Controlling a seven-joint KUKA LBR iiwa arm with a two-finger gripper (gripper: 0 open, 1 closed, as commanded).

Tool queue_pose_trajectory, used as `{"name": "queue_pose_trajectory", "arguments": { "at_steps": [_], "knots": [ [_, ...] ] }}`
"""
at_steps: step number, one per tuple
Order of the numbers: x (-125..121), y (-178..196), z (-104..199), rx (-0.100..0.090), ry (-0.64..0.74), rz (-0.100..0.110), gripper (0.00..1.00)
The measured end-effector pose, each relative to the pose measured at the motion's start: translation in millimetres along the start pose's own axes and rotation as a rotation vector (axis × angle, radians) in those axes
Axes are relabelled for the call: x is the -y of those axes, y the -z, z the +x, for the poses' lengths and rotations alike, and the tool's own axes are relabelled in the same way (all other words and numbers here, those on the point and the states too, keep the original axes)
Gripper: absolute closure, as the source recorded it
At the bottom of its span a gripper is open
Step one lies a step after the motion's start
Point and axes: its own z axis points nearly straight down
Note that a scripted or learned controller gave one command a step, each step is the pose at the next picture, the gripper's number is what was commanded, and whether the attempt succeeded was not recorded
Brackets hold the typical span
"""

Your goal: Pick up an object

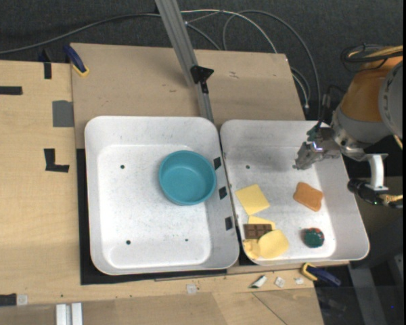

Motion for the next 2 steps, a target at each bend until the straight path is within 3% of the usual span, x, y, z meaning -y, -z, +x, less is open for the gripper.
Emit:
{"name": "queue_pose_trajectory", "arguments": {
  "at_steps": [2],
  "knots": [
    [-12.0,107.3,6.0,0.001,0.000,-0.003,1.00]
  ]
}}
